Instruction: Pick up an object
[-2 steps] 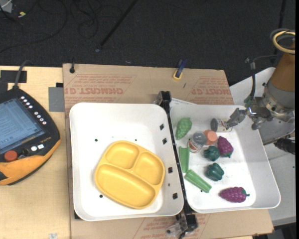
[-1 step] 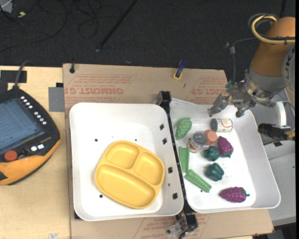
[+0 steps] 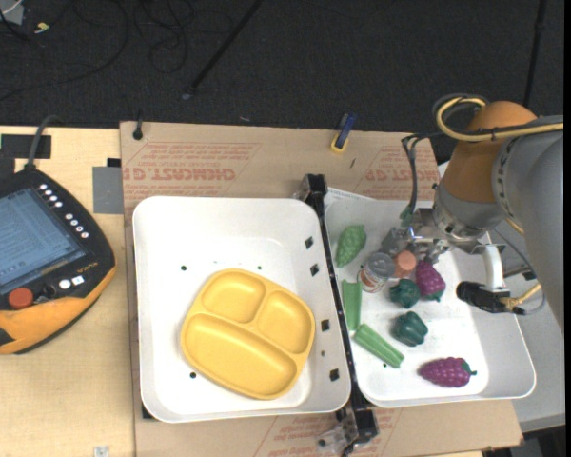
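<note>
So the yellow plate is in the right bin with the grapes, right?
Not quite. The camera view shows the yellow plate in the left bin. The grapes are in the right bin, with the other toy food.

Both white bins appear as smooth, slightly glossy plastic, and the yellow divided tray shows a smooth satin plastic finish. The toy produce, including the purple grapes and the green pepper, looks like moulded plastic with a mild sheen. The counter surface is matt pale wood, overlaid with matt brown printed cardboard.
</note>
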